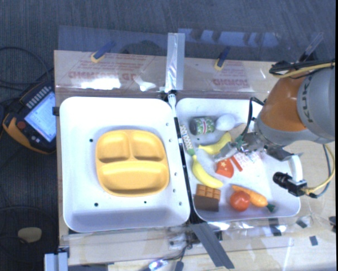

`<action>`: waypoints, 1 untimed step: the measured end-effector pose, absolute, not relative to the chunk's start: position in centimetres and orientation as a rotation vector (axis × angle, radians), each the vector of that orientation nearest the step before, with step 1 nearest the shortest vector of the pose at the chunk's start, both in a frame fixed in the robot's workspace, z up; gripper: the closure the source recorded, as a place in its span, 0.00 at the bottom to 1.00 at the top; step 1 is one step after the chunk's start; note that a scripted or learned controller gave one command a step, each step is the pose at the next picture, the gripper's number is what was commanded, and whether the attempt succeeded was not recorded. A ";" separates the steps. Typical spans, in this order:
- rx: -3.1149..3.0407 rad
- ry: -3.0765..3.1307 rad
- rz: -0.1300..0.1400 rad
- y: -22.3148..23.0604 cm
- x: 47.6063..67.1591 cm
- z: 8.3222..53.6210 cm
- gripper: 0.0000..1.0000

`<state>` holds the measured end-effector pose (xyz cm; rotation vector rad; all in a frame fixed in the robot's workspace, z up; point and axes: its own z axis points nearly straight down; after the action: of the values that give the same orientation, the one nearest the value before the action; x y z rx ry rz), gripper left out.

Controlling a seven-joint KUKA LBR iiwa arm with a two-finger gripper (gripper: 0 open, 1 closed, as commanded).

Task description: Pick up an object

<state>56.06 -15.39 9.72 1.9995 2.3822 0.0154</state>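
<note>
Right of frame centre, the grey two-finger gripper (pixel 240 145) sits low in the shallow white right bin (pixel 281 199), beside a small yellow banana (pixel 216 145). Grip state: cannot tell. Red wedge-shaped toy (pixel 225 167) lies just below.

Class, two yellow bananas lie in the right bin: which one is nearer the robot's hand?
The upper yellow banana, beside the hand; the lower yellow banana lies farther left.

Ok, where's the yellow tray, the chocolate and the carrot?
yellow tray (pixel 132 161), camera view, on the divider between its compartments.
chocolate (pixel 207 197), camera view, middle of its top face.
carrot (pixel 255 197), camera view, middle of its orange body.
</note>
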 end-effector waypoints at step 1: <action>1.869 2.481 0.018 -10.4 51.8 9.7 0.00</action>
<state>51.76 -10.38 9.67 1.8691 2.4806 0.0176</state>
